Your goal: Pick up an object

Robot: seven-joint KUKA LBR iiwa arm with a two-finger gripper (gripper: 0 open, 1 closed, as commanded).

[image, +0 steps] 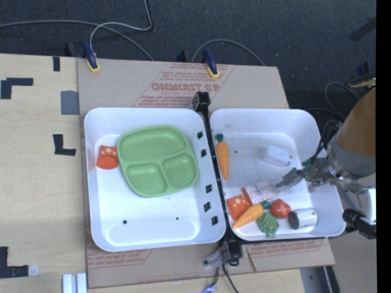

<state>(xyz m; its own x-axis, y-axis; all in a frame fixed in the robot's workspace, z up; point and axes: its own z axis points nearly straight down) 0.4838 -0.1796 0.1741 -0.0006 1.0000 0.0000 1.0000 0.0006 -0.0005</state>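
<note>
Bench (36, 182): pale wood, with a brown cardboard sheet (177, 84) under both bins, clamped at its far edge.
Left bin (146, 231): holds a green divided plate (159, 160) near its middle and a small orange cup (107, 157) at its left wall, touching the plate.
Right bin (256, 124): the toys are crowded along its near edge; the far part is almost bare.
Arm (357, 133): it reaches in over the right wall of the right bin.
End effector (298, 177): low over the right-middle of the right bin, its grey tip pointing left; I cannot tell its state, and nothing is seen in it.
Carrot at divider (223, 157): lies along the left wall of the right bin, well apart from the others.
Second carrot (247, 215): near edge, touching a red piece (236, 204) and just beside the broccoli (267, 223).
White block (278, 156): alone, near the end effector, toward the far side.
Can (303, 218): on its side in the near right corner.
Tomato (280, 208): between the broccoli and the can, nearest to the tip.
Advice: I judge the white block or the tomato is the best target; the block stands free, so a straight descent centred on it should avoid pushing neighbours. The near cluster is tight and risks a double contact.
</note>
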